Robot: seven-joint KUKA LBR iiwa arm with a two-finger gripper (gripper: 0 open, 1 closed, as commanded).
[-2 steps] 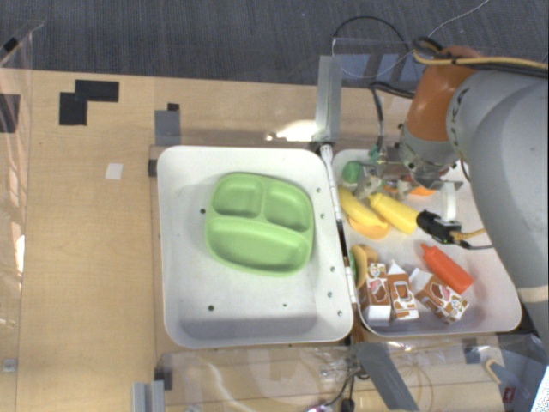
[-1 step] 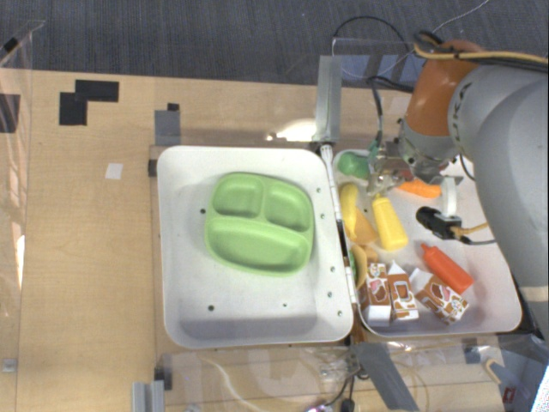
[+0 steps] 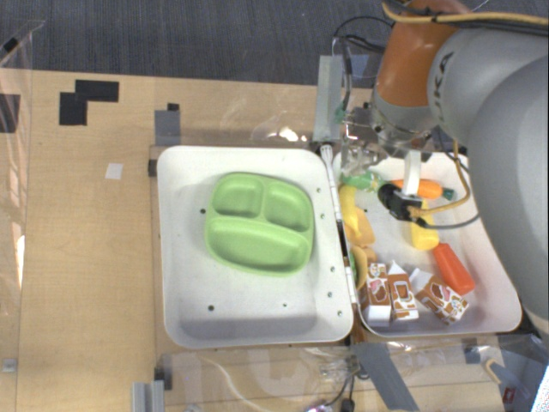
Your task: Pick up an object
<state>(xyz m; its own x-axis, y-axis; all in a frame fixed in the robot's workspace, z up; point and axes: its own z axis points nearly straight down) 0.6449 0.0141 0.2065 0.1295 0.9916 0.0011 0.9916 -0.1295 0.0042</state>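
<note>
The arm (image 3: pixel 489 101) is a thick, rounded, light grey body with a smooth matte shell. Above the wrist sits a glossy orange band (image 3: pixel 410 54), bulging like a collar, with part of a dark letter marking on the grey just beside it. Below the band comes a grey metal wrist section (image 3: pixel 390 131) with small fittings. Black and yellow cables (image 3: pixel 446 15) loop over the top of the band, and thin black cables (image 3: pixel 446 221) trail below the wrist.

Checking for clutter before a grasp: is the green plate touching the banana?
Apart. The camera view shows the green plate in the left bin, the banana in the right, bin walls between them.
</note>
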